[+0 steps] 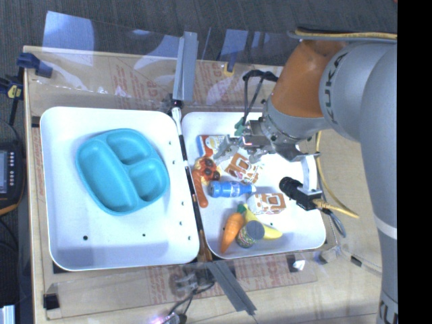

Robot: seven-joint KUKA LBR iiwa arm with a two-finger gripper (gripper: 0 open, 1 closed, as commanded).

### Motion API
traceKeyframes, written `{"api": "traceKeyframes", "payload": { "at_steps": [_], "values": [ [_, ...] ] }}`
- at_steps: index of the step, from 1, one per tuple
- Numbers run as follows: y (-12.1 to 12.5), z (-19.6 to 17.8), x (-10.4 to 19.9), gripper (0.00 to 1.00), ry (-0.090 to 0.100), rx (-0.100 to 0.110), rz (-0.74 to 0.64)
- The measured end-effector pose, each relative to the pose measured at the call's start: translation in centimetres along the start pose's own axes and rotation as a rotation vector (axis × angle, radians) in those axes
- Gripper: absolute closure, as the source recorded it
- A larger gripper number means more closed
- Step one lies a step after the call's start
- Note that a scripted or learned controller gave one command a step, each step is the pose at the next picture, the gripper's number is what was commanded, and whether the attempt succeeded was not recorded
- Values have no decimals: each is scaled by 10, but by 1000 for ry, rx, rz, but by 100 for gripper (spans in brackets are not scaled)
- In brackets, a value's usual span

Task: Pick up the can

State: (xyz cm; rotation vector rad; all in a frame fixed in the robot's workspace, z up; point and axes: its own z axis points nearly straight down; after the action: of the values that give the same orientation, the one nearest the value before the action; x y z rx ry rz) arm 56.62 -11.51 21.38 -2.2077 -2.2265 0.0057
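Near the right bin's front, can (252,233) lies well apart from fingers (241,142).

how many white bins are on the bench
2. The left bin holds a blue divided tray. The right bin holds the clutter, including the can near its front edge beside a carrot, with the gripper above its back part.

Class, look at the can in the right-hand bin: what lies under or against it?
The can rests against a yellow banana, with the carrot beside it. Whatever is beneath the can is covered.
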Motion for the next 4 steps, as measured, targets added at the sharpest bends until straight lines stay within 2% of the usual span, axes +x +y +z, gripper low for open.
{"api": "traceKeyframes", "payload": {
  "at_steps": [1, 2, 3, 4],
  "values": [
    [-2, 41, -48, 0, -1, 1, 65],
    [32, 108, -87, 0, -4, -8, 71],
    [32, 99, -86, 100, -3, -4, 67],
    [32, 4, -46, 100, 0, -3, 431]
  ]
}}
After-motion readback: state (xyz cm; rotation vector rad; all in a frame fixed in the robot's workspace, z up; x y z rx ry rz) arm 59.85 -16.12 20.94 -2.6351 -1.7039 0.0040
